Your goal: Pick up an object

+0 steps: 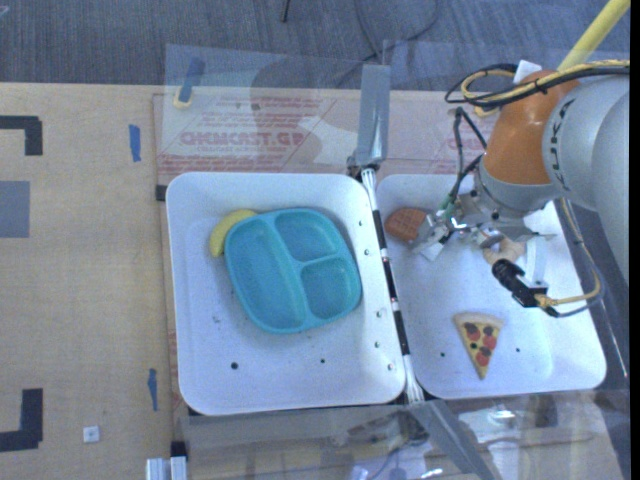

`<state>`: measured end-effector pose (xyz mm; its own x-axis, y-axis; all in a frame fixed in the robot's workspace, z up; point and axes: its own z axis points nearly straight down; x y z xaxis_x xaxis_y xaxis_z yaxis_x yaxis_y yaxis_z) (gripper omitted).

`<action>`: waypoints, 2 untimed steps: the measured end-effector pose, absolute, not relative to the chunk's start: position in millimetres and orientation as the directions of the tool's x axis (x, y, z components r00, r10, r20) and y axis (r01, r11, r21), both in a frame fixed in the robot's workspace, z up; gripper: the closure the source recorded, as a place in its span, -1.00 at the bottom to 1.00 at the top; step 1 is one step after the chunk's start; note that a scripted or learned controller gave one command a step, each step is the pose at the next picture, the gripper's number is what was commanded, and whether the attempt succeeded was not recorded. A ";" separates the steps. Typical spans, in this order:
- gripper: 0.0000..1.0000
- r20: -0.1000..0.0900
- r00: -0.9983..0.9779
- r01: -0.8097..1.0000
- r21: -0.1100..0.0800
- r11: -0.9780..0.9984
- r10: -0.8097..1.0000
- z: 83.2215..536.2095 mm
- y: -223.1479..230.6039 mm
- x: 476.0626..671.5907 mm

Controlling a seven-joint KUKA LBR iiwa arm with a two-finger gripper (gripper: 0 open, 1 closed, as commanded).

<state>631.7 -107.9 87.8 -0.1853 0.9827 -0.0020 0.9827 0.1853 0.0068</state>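
Reddish-brown rounded object (405, 224) just beside the hand (436, 234).

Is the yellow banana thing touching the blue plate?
Touching. In the camera view, the yellow toy sits tucked against the upper left edge of the blue divided plate in the left bin, with no white showing between them.

Open floor around pizza slice (479, 340)
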 end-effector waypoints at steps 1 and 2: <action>-1.00 0.022 -0.117 0.992 -0.054 0.118 0.993 86.3 -114.7 658.5; 1.00 0.018 -0.120 0.991 -0.062 0.121 0.993 92.2 -114.7 658.1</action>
